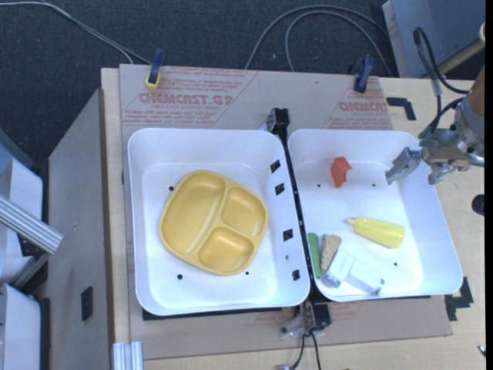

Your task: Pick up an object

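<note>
Dark grey carpet floor (69, 60), grey cables (308, 21) trailing, wooden bench (85, 168)

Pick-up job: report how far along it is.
Done: nothing lifted yet; the orange block, yellow squeeze bottle and the rest lie in the right white bin. In hand: the open two-finger gripper hangs over the bin's far right edge. Left: descend, grasp, lift.
</note>
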Robot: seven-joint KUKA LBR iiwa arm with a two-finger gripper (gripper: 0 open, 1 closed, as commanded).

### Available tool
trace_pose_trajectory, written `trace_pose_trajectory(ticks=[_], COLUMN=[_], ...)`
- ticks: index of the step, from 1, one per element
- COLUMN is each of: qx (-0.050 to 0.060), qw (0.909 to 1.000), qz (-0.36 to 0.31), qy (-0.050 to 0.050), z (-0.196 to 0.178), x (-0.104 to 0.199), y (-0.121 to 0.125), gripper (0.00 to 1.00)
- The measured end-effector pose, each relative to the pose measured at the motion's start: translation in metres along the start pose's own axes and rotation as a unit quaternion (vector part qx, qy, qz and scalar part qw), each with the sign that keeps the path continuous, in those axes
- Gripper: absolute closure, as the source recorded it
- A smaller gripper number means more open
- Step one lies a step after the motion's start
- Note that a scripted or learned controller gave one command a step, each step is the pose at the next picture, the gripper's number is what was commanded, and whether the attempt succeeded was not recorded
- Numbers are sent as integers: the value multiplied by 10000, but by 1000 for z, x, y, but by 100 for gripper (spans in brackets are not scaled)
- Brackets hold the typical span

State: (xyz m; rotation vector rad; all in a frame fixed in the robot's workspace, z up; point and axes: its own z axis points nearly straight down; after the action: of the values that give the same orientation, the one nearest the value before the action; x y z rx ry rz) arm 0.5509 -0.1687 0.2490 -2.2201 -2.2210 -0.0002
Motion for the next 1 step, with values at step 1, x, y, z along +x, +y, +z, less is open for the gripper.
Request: trace_pose_trajectory(ticks=[1], qx=[-12], qw=[10000], qz=[-6], qy=[-1], z=[-11], x=[0], y=[1], gripper=[100])
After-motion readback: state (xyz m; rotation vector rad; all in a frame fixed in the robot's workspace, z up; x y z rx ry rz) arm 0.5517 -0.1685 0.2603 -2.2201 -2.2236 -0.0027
